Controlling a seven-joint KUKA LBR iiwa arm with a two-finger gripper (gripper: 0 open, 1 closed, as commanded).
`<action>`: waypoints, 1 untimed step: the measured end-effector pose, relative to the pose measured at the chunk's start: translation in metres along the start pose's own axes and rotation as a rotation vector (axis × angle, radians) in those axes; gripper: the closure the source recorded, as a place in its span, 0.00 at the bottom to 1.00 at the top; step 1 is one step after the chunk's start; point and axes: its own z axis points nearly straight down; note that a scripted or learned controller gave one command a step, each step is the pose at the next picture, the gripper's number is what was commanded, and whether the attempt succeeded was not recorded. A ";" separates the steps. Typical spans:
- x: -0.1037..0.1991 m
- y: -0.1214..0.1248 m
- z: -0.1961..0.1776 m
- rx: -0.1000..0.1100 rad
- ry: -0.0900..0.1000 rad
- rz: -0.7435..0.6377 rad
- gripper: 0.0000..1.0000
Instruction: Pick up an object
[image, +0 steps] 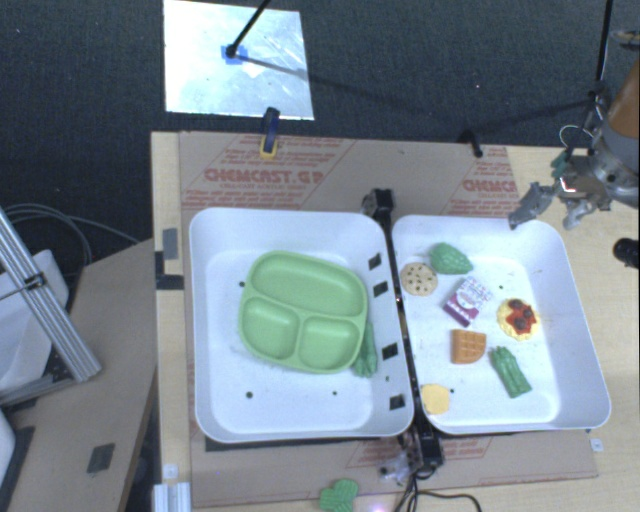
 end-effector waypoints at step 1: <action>0.024 -0.070 0.052 0.010 0.003 0.003 0.00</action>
